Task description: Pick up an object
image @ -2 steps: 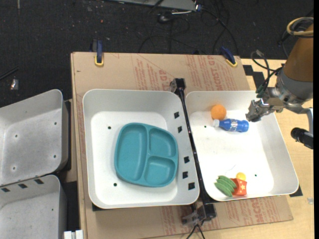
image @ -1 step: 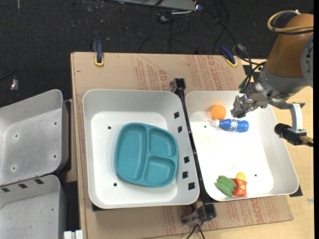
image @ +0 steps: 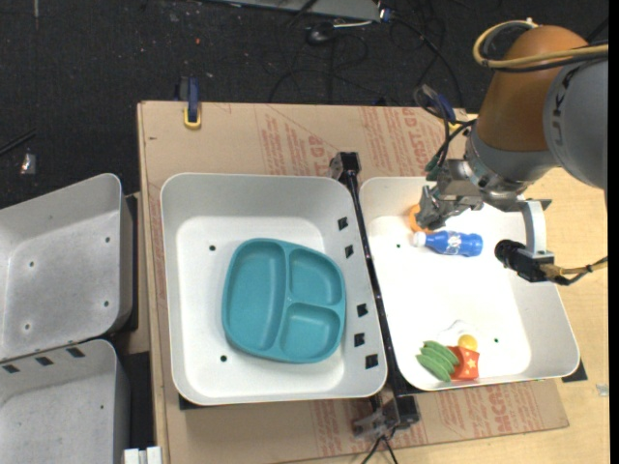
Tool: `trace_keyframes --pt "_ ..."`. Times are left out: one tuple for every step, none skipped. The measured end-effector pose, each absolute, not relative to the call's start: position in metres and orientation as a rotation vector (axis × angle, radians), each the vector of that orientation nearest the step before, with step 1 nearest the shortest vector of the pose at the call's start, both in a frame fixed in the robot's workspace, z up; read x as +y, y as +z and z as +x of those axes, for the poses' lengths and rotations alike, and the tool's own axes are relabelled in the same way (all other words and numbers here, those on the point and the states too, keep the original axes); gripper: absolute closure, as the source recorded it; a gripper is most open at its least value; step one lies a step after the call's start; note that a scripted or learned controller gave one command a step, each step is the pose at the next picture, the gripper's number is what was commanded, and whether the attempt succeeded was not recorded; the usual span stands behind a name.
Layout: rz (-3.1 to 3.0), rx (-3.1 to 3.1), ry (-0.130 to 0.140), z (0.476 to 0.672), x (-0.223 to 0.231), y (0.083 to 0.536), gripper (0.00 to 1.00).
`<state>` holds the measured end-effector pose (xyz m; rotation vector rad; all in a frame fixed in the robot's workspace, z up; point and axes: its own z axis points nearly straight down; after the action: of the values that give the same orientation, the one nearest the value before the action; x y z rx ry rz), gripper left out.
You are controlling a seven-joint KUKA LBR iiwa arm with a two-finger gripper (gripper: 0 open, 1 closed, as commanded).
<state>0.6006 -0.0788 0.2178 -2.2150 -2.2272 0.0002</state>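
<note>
gripper (image: 440, 206) upper right over blue bottle (image: 455, 245) and orange object (image: 418, 218), grip state unclear; crowded pair risks pinching both or slipping off.

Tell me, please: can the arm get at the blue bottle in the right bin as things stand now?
Probably yes. The blue bottle lies on the floor of the right bin with nothing on top of it, and the gripper is right above it. An orange object lies close beside the bottle's cap end and may get nudged.
</note>
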Motion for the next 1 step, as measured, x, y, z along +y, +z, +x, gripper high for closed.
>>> trace_keyframes --pt "-2.212 -2.231 -0.003 0.6113 -0.0171 0.2151 1.0"
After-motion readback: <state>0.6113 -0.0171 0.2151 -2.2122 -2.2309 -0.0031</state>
